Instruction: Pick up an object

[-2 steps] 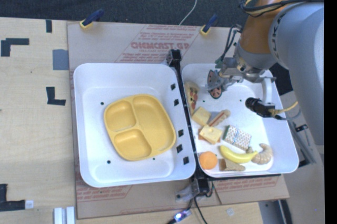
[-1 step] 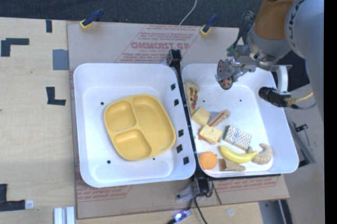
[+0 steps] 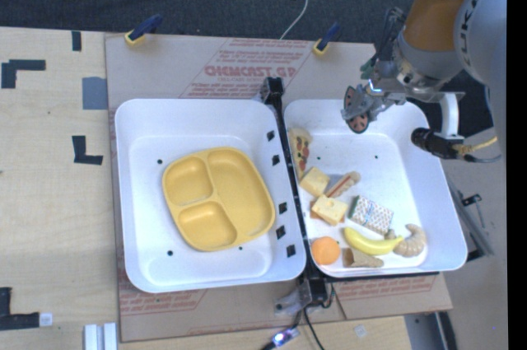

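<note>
Red print runs along the far strip of the cardboard sheet beneath the two white bins; its larger line seems to read "CHEMCAST GP", with smaller lines above and below too blurred to read. Dark lettering on the grey arm at the far right looks like "KU", cut off.

The arm runs out of the picture at the top and right edges, so its base is cut off. The hand is seen from above as a dark blur; how its fingers stand cannot be told. A small brown item lies partly under the banana and is too small to name. The table is cut at the left and bottom edges.
</note>
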You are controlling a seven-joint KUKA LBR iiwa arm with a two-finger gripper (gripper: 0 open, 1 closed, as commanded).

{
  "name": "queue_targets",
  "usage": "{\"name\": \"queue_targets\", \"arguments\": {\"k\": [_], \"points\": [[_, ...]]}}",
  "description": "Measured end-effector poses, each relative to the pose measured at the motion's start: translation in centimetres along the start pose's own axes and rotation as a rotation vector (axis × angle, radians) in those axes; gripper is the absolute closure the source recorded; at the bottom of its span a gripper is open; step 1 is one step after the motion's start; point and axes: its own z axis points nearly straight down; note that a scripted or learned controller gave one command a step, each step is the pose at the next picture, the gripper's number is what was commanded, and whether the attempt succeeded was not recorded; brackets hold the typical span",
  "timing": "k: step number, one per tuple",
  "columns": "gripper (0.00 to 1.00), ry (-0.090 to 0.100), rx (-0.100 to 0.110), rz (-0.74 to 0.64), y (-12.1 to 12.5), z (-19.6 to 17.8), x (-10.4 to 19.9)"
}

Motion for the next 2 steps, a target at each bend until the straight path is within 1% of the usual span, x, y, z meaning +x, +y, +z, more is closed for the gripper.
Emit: {"name": "queue_targets", "arguments": {"k": [1, 2], "points": [[1.00, -0.001, 0.005, -0.001, -0.7, 0.8, 3.5], [1.00, 0.000, 0.002, 0.000, 0.4, 0.3, 3.5]]}}
